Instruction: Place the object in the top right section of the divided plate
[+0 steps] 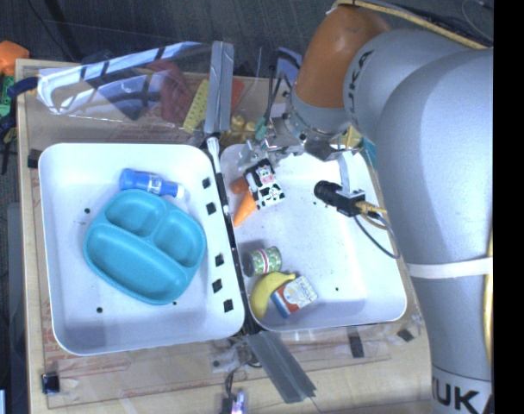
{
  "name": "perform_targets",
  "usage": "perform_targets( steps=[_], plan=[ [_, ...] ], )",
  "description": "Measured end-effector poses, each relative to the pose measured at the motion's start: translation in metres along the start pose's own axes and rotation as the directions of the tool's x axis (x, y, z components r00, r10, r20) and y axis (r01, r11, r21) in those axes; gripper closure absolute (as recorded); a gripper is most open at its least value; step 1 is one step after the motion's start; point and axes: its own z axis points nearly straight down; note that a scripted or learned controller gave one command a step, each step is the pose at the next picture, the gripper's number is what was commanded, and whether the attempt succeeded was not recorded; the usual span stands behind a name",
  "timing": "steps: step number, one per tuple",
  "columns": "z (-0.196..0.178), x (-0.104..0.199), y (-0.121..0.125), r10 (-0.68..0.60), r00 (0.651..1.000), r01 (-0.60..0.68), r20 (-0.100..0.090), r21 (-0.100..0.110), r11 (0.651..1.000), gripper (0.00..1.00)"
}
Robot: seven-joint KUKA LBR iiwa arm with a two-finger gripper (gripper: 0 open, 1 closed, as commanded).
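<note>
A blue divided plate (146,247) with three sections lies in the left bin (64,317). My gripper (264,164) hangs over the far left corner of the right bin (365,291). Right under it is a small black and white object (268,191), touching or very close to the gripper's tip. An orange carrot (242,203) lies beside that object, against the wall between the bins.
A blue bottle (148,182) lies just beyond the plate in the left bin. A green can (265,260), a banana (266,290) and a small carton (295,296) sit at the right bin's near left. The arm covers the right side.
</note>
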Motion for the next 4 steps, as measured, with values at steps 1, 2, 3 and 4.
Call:
perform_targets(
  steps=[1, 2, 3, 4],
  plan=[
    [-0.016, 0.108, -0.021, -0.246, 0.969, 0.246, 0.0, 0.002, 0.969, 1.0],
    [-0.016, 0.163, -0.103, -0.369, 0.929, 0.369, 0.0, 0.002, 0.929, 1.0],
    [-0.016, 0.163, -0.103, -0.368, 0.93, 0.368, 0.0, 0.001, 0.93, 0.0],
    [-0.016, 0.116, -0.083, -0.413, 0.911, 0.413, 0.002, -0.001, 0.911, 0.0]
  ],
)
